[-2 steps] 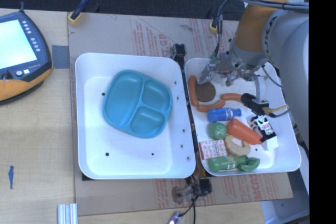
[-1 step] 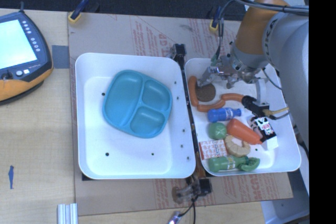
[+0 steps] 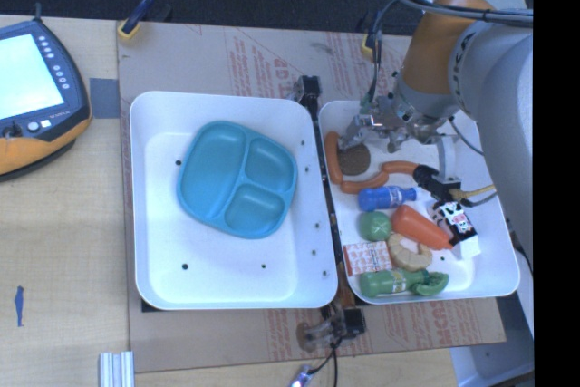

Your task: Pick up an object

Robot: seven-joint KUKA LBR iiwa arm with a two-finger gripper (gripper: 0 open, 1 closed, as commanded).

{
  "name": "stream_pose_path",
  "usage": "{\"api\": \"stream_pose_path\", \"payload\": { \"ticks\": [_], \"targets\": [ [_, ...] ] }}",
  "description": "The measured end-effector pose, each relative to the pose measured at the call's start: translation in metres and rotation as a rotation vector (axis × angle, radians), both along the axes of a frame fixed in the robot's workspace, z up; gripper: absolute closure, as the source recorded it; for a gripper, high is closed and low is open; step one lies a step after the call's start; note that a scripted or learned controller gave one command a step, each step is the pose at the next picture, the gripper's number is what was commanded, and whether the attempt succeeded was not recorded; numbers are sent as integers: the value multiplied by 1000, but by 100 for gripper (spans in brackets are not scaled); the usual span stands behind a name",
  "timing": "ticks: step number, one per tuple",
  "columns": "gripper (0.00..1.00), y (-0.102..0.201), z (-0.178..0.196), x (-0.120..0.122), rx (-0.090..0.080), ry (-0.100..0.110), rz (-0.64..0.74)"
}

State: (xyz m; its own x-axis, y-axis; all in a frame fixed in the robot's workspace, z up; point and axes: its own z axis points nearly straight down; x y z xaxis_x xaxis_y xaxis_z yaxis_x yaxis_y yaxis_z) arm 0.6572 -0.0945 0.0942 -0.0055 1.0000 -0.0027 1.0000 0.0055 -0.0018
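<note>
The right bin holds several small items: a brown round piece, a curved orange sausage, a blue bottle, a green ball, an orange carrot, a red-and-white packet, a green bottle and a black-and-white toy. My gripper hangs low over the far left part of this bin, just above the brown piece and the sausage. Nothing shows between it and the items. The left bin carries a blue divided plate.
My grey arm with its orange band covers the far right corner of the right bin. A teach pendant lies on the bench at far left. Clamps sit at the board's far edge and near edge.
</note>
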Motion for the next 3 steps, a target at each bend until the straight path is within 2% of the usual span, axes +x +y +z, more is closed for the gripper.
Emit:
{"api": "stream_pose_path", "payload": {
  "ticks": [1, 2, 3],
  "targets": [
    [100, 0, 11, 0, 1, 1, 2],
    [0, 0, 11, 0, 1, 1, 2],
    [0, 1, 0, 0, 1, 1, 0]
  ]
}}
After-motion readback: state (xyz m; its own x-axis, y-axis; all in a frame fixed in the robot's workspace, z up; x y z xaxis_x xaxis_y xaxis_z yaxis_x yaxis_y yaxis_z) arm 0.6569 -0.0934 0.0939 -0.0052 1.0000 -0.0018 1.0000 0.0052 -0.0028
